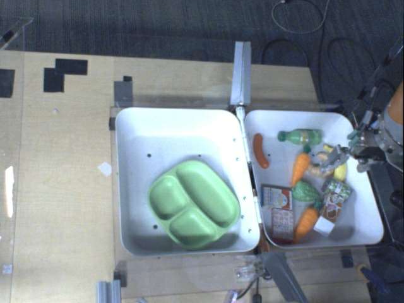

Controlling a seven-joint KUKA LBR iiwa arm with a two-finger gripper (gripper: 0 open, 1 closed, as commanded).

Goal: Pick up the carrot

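In the right white plastic bin (372, 229), one orange toy carrot (306, 222) lies near the front beside a printed card (278, 210); a second orange carrot (300, 166) lies farther back. The gripper (332, 156) hovers just right of that one, grasp state unreadable. Judged: approach step; next, descend squarely over it.

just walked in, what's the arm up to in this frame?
The arm is reaching into the right bin from the right, with its gripper low over the toy clutter near the far right side. Two carrots are in that bin: one carrot stands mid-bin left of the gripper, and another carrot sits near the front. Neither is lifted. The left bin holds a green divided plate.
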